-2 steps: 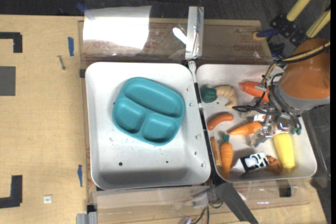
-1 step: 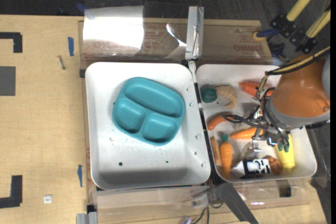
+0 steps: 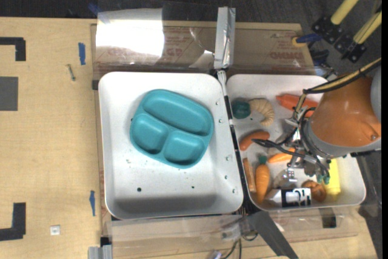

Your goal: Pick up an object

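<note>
Two bins: left bin (image 3: pixel 115 130) holds a teal divided tray (image 3: pixel 171 127); right bin (image 3: pixel 357 188) holds small toy foods, including a carrot (image 3: pixel 262 179). Gripper (image 3: pixel 295 170) sits low over the clutter beside it; jaw state cannot be told. Best practice, I judge: centre on one piece, descend straight, avoid nudging neighbours.

One fixed cam above bench (image 3: pixel 42 130), looking down at slant; both bins (image 3: pixel 115 130) in frame.

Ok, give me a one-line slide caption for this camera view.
KUKA arm lowers its end effector into the right bin of toy food; teal divided tray fills the left bin.
</note>
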Action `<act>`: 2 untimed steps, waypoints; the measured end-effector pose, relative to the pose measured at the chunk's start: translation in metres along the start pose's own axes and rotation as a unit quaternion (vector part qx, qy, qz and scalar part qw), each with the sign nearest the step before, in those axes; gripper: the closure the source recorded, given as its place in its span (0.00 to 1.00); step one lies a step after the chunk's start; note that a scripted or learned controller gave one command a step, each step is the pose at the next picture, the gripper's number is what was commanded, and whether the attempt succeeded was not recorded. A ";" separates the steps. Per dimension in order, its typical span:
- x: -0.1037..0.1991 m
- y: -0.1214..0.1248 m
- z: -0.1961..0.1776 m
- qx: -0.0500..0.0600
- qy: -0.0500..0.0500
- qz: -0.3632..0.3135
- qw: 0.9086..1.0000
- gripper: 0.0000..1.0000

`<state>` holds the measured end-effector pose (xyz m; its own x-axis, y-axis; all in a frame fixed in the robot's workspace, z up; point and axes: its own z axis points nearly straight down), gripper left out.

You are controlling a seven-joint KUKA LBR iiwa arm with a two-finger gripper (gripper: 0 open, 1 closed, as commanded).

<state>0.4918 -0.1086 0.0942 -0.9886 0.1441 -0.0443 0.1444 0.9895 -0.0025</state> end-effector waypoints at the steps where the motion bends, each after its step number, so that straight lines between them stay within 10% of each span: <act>1: -0.023 0.005 0.005 -0.001 0.016 0.010 1.000 0.00; 2: -0.001 0.001 0.000 -0.002 0.001 -0.012 1.000 0.00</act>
<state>0.4930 -0.1081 0.0939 -0.9918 0.1207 -0.0418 0.1207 0.9927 0.0013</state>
